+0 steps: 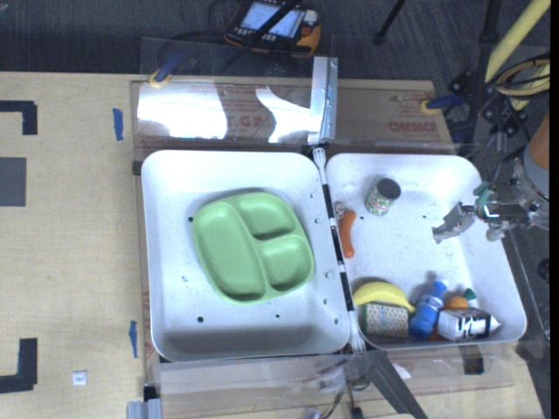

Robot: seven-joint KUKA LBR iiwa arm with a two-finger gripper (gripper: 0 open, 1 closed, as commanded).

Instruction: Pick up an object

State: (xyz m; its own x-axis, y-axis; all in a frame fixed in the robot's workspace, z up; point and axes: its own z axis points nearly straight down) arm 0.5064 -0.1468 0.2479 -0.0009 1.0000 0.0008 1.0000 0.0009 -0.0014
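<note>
The right bin (410, 256) holds several objects. A small round can (382, 195) stands near its back. An orange carrot-like stick (348, 233) lies along the left wall. At the front sit a yellow banana (382, 293), a patterned can (387, 319) on its side, a blue bottle (426, 312), a small orange piece (457, 302) and a white bottle (467, 325). My gripper (454, 222) hangs over the right side of this bin, above bare floor, apart from all the objects. Nothing shows in its grasp.
The left bin (166, 234) bears a green divided plate (253, 247). A clear plastic wall (227, 103) with a metal post (323, 99) stands behind the bins. Cables and stands crowd the back right beside the arm (533, 182).
</note>
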